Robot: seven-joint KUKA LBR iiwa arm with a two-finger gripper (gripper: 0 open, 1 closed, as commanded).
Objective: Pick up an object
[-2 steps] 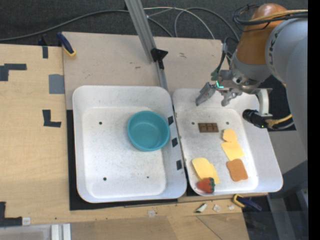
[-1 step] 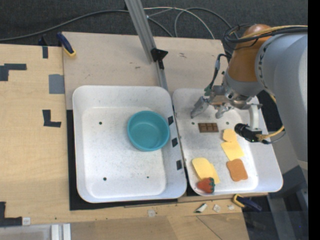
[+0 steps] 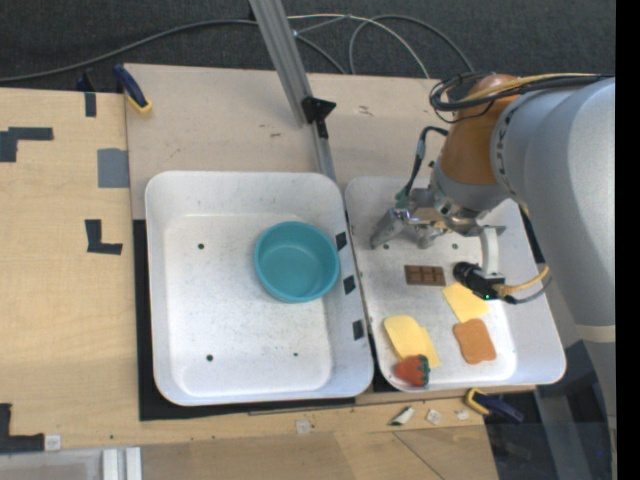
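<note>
Brown chocolate bar (image 3: 424,275) lies just below the gripper (image 3: 408,220), yellow pieces nearby.

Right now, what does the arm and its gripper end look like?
The arm is bulky, rounded and light grey, with an orange band above the wrist. Thin black cables loop over the band's top. The gripper is a small metallic grey assembly, and a black part with a yellow cable sits just beside it.

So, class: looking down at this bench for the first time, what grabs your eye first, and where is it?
Probably the teal bowl, alone in the left bin. Next, the big grey arm with its orange band reaching in from the right, its end effector over the right bin. Near that bin's front lie small yellow, orange and brown pieces.
</note>
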